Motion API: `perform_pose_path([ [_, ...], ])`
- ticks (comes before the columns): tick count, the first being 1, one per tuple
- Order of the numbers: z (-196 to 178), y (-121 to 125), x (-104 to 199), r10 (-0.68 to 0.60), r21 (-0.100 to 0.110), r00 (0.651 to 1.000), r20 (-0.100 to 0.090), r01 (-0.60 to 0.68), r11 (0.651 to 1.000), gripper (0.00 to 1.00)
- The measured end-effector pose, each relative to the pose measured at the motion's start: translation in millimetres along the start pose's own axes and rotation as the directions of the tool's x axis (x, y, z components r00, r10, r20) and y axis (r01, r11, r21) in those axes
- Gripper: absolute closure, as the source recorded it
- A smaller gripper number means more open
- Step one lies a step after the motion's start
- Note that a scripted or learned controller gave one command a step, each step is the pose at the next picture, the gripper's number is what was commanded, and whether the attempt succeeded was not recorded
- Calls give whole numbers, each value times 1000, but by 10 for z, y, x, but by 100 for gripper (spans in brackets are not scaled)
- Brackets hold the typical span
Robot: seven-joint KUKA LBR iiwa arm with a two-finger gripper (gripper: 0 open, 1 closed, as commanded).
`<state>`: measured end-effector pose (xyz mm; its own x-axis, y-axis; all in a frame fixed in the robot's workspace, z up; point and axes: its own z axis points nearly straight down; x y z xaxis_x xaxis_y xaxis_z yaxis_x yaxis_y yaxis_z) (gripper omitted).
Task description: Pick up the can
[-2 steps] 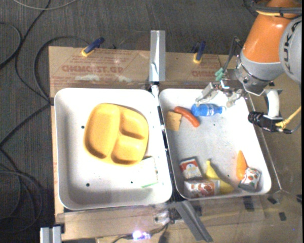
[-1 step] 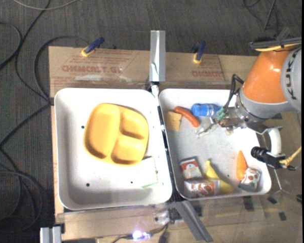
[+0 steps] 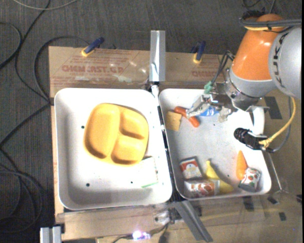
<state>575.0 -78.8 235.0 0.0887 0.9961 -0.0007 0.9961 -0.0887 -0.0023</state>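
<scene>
The can [image 3: 200,188], red and white, lies on its side against the front wall of the right bin [image 3: 218,140]. My gripper [image 3: 211,106] hangs over the far part of that bin, well away from the can. Right under it is a small blue object [image 3: 210,112], and an orange-red piece [image 3: 186,115] lies just to its left. The wrist hides how the gripper stands around the blue object.
The right bin also holds a tan block [image 3: 173,121], a small carton [image 3: 190,167], a banana [image 3: 214,174], a carrot [image 3: 241,164] and a red-green-white container [image 3: 250,179]. A yellow divided tray [image 3: 118,133] fills the left bin [image 3: 71,176].
</scene>
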Motion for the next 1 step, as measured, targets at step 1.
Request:
perform_pose_path([
  [1,1462,-421,-194,-21,-11,1000,-1,21,1000,0],
])
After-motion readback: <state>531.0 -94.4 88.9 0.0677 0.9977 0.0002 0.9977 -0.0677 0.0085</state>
